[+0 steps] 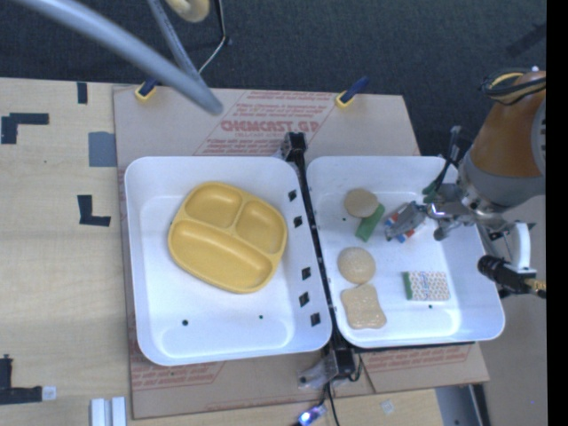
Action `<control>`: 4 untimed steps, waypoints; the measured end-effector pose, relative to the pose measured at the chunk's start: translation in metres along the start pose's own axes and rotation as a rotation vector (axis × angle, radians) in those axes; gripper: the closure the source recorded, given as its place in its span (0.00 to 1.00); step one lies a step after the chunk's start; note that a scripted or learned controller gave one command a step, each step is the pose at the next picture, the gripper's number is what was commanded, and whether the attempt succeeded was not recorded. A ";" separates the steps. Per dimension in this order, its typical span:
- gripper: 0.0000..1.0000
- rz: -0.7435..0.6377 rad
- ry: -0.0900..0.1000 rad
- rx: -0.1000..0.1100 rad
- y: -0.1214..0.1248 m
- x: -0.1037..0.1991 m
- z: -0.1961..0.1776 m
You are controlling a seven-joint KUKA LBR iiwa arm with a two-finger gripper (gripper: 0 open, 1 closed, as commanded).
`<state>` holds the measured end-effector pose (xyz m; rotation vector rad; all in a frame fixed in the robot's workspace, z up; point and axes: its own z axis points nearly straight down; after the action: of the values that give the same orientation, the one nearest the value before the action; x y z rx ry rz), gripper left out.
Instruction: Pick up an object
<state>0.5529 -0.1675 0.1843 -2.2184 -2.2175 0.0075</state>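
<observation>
My gripper (pixel 404 223) hangs over the right bin (pixel 470 322); whether it grips anything I cannot tell. A green block (pixel 370 222) lies just at its nine o'clock. Both bins sit on cardboard (pixel 266 122) atop a wooden bench (pixel 53 264).

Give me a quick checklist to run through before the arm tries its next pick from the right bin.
1. Gripper over the right bin: ok.
2. Nothing seen between the fingers: ok.
3. Finger opening: cannot tell.
4. Green block leans against the upper cookie; clean grasp: not ok.
5. Patterned card lies apart from other things: ok.
6. Yellow tray sits in the left bin, out of the way: ok.
</observation>
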 end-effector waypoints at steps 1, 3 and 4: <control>0.00 -0.001 0.001 0.002 -0.001 0.001 0.065; 1.00 -0.002 -0.002 -0.015 0.002 0.002 0.086; 1.00 -0.003 -0.001 -0.011 0.007 0.007 0.025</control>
<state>0.5598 -0.1601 0.1593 -2.2211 -2.2266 -0.0036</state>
